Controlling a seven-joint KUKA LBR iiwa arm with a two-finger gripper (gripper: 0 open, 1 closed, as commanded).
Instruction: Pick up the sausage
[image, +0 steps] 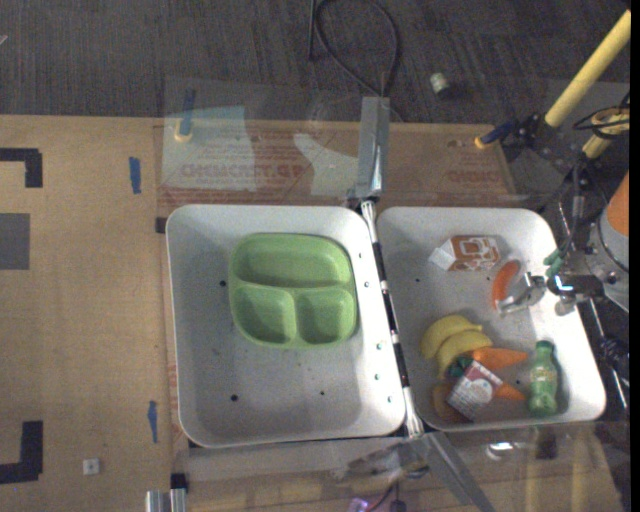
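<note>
Right now the gripper (522, 293) sits low in the right bin (415, 240), its metal fingers (512, 297) close against the sausage (503, 282) — an orange-red piece lying slantwise near the bin's middle right. The fingers look narrowly spread and seem to touch it, but whether it sits between them I cannot tell.

To do this step well, the fingers should straddle the sausage across its short width, close fully, then rise straight.

Room is fair: the small carton (470, 252) lies just above and to the left, near but apart. The bananas (452, 340), carrot (497, 356) and green bottle (542, 377) crowd the lower part, well below. The bin's right wall stands close behind the gripper, so any sideways drift should go left. The left bin (200, 400) holds a green divided plate (294, 289).
</note>
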